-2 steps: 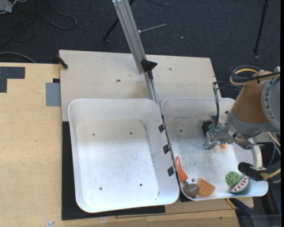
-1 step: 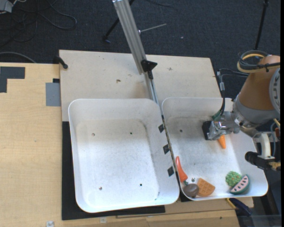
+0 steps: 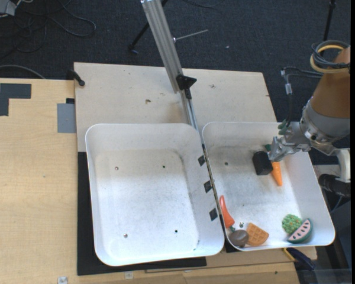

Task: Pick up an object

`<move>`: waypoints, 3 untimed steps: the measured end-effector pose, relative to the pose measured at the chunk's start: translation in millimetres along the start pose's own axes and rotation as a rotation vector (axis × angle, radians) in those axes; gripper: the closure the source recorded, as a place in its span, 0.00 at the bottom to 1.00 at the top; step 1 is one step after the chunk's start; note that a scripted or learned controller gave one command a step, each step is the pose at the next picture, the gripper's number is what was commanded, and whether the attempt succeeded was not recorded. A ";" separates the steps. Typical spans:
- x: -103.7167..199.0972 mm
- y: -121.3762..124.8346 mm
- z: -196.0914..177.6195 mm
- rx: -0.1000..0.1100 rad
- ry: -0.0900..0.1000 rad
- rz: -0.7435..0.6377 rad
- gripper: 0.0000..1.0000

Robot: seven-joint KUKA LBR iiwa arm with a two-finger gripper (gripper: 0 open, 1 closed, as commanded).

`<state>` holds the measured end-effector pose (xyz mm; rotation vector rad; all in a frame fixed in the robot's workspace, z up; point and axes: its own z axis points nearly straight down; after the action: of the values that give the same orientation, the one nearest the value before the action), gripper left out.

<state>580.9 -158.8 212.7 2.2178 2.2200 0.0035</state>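
My gripper (image 3: 276, 155) hangs over the upper right part of the right bin (image 3: 236, 136), reaching in from the right. Directly under its tip is a small orange carrot (image 3: 277, 175), whose upper end meets the gripper. The view does not show whether the carrot is gripped or just lies on the bin floor. Along the front of the same bin lie a red chili (image 3: 225, 211), a brown lump (image 3: 240, 238), an orange waffle piece (image 3: 257, 234), a green bumpy item (image 3: 291, 222) and a watermelon slice (image 3: 300, 231).
The left bin (image 3: 106, 136) sits beside the right one, with a row of black clips (image 3: 207, 186) along their shared wall. A slanted aluminium rail (image 3: 165, 46) rises behind the bins. Cables lie on the dark floor at the back.
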 end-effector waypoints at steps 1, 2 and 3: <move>-1.2 1.1 -53.2 0.000 0.000 -0.001 1.00; 43.5 9.8 -54.4 0.005 0.002 -0.002 1.00; 94.2 15.3 -57.2 0.005 0.003 -0.003 1.00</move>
<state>595.8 -64.5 269.9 2.2183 2.2276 0.0004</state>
